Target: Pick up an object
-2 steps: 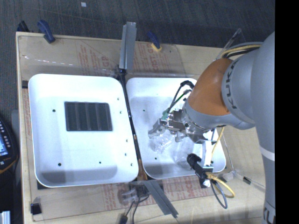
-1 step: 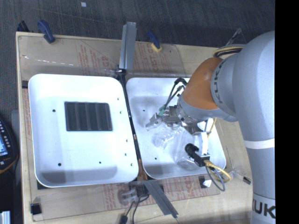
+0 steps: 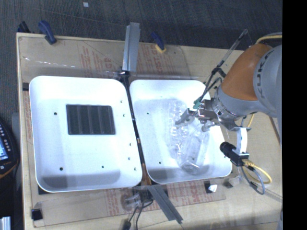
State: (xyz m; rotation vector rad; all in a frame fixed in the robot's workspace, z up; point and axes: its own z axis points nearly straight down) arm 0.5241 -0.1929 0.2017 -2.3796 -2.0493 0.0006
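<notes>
A crumpled clear plastic object [image 3: 191, 150], perhaps a bottle, lies in the right bin [image 3: 153, 128], stretching from the bin's middle down to its near right corner. My gripper [image 3: 194, 120] hangs over the upper part of this object, reaching in from the right. Its two metal fingers stand apart, so it is open, and I see nothing held between them. A dark grey ridged rectangular block [image 3: 90, 119] lies flat in the middle of the left bin [image 3: 48, 162].
The grey arm with its orange band [image 3: 244, 80] fills the space over the right bin's right rim. A metal divider bar [image 3: 130, 47] stands between the bins at the back. Blue clamps [image 3: 47, 32] grip the bench's far edge. Cables [image 3: 252, 171] lie at the right.
</notes>
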